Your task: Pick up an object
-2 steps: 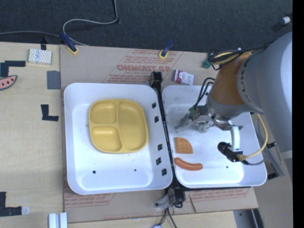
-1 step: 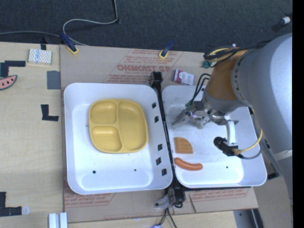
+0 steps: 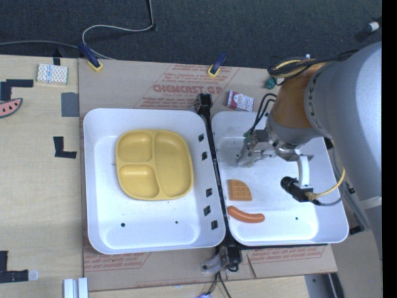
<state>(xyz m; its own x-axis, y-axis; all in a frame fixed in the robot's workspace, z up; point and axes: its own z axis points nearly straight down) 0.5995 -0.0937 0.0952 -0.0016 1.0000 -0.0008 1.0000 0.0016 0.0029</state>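
Arm comes in from the right, gripper low over the upper left part of the right bin. Can't tell the claw's state from this angle, too small and blurred. Nothing visibly between the tips, so I wouldn't call anything held.

Candidates for the pick, both in the right bin's lower left: waffle lying flat, just below the gripper, and sausage lying crosswise below the waffle, near the front wall. They sit apart, which gives room for a clean approach to either.

Left bin holds a yellow divided plate, flat, roughly centred.

My read: it's lining up on the waffle, the nearer one. Flat and thin, so likely a hard pinch.
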